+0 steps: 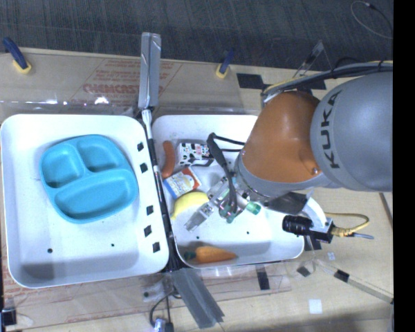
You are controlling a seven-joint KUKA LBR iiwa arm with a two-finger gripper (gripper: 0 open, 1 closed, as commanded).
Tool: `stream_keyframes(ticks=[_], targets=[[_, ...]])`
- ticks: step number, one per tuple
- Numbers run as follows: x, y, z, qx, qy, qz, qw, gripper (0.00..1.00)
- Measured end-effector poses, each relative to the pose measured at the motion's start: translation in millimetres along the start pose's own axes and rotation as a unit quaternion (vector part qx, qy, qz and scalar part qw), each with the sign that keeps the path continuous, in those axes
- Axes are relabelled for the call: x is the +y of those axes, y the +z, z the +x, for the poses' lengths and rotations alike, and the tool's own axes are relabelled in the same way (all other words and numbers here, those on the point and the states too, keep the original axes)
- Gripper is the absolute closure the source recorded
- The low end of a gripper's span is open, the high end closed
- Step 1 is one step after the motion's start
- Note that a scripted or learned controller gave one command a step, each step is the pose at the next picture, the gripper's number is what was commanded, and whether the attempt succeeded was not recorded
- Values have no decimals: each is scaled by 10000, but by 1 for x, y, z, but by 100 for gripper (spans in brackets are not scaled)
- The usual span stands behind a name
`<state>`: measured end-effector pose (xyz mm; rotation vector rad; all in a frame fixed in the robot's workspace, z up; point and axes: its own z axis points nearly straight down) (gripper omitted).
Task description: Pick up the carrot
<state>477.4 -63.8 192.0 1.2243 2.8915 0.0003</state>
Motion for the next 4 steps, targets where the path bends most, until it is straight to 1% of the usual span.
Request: stream_keyframes(ticks=[1,2,3,4], targets=[[-28,101,-30,14,-1107,5,9938,0],[-28,91,-30,12,-1133,1,9936,100],[30,0,25,2,370,2,9993,100],[37,1,39,17,998,16,9950,100]])
